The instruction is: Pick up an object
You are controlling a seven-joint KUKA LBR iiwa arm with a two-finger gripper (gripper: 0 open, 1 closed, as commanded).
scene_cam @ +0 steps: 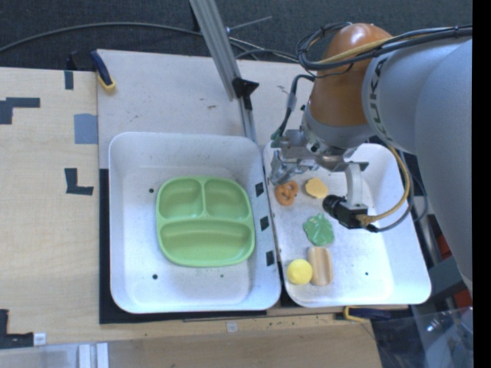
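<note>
gripper (285, 176) state: cannot tell | orange toy (286, 194) just below gripper | right bin (399, 274)

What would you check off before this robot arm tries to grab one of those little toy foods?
1. Gripper over the right bin: ok.
2. Target below it: ok, orange pretzel-like toy sits just under the fingers.
3. Fingers open enough: cannot tell.
4. Room around the target: not ok, it lies close to the bin's left wall, and a yellow piece sits beside it.
5. Other toys out of the way: ok, green leaf, yellow ball and hot dog bun lie nearer the front.
6. Anything held already: cannot tell.
</note>
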